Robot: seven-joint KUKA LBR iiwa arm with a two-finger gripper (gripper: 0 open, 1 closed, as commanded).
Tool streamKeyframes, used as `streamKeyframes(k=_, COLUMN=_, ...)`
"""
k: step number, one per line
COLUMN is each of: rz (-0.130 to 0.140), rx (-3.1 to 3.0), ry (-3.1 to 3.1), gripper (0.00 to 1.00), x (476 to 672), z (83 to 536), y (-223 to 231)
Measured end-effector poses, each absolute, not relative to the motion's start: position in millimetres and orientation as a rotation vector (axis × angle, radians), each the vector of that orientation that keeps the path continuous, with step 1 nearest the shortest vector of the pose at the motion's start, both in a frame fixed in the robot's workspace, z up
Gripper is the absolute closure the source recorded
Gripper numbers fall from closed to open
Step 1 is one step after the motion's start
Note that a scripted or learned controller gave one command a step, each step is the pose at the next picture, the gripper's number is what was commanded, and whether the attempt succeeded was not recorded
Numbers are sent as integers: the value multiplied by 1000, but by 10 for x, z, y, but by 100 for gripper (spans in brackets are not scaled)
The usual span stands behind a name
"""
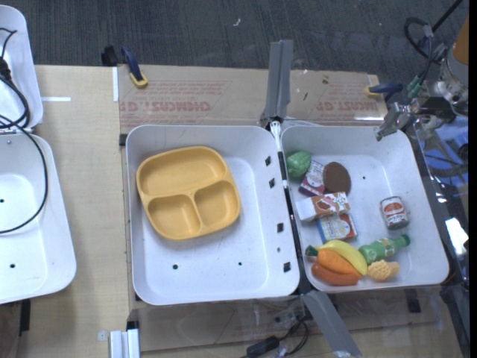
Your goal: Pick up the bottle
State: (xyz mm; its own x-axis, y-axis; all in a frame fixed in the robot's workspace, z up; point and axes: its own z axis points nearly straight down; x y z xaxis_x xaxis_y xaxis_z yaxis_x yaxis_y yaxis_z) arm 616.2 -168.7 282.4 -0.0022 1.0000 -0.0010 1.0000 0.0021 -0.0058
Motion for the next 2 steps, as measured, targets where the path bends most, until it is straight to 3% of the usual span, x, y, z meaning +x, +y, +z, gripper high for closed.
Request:
streamKeyframes(k=1, rz=7, rx=-2089, ry=-2342, gripper=0, x=6333, z=2071, y=-884)
streamKeyframes(k=2, rz=8, rx=-2110, ry=-2323, gripper=0, x=6207, z=1883, y=-267)
